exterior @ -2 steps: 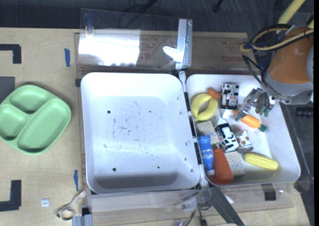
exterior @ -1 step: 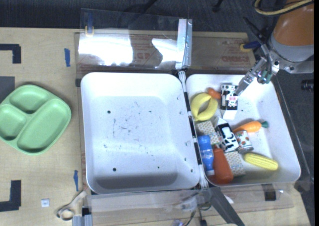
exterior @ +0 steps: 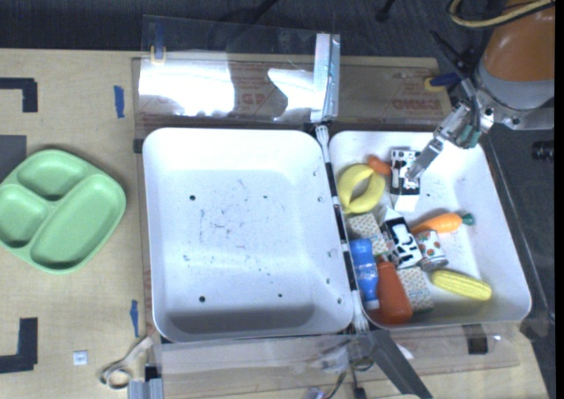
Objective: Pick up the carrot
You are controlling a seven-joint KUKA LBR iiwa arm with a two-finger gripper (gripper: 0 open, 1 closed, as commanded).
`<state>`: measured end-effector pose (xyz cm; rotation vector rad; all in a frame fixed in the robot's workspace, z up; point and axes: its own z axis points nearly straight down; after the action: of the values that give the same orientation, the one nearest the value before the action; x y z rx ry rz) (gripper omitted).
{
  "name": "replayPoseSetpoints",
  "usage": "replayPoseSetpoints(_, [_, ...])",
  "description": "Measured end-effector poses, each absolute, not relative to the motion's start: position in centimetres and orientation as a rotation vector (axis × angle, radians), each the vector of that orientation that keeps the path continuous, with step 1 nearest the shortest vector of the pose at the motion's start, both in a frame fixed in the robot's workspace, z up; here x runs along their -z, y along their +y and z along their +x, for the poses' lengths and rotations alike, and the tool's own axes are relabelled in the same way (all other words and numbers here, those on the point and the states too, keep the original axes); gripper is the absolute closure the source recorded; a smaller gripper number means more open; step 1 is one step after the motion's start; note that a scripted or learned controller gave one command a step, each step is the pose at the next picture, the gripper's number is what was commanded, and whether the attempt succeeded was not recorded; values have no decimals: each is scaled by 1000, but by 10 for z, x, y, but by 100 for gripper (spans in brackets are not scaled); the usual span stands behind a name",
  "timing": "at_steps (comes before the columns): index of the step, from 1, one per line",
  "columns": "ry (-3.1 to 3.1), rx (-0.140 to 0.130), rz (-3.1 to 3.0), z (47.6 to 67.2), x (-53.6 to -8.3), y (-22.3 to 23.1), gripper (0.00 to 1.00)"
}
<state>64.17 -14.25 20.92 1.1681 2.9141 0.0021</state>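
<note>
Carrot in right bin among toys, end effector state unclear, left bin beside.

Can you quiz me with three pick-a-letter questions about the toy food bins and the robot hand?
1. Where is the carrot?
A. right bin
B. left bin
C. green plate

2. What colour is the divided plate on the bench?
A. red
B. green
C. blue

3. What is the gripper doing?
A. lifting the carrot
B. hanging above the right bin, away from the carrot
C. pressing on the plate

Answers: 1 A, the carrot lies among the toys in the right bin. 2 B, the plate is pale green. 3 B, the gripper is up and left of the carrot.
</note>
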Motion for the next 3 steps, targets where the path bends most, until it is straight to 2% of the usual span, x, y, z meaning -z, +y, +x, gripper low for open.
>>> replayPoseSetpoints(1, [2913, -2, 1175, 586, -193, -166, 0])
replayPoseSetpoints(2, [2868, -2, 1277, 560, -101, -182, 0])
replayPoseSetpoints(3, [2863, -6, 1281, 561, -110, -183, 100])
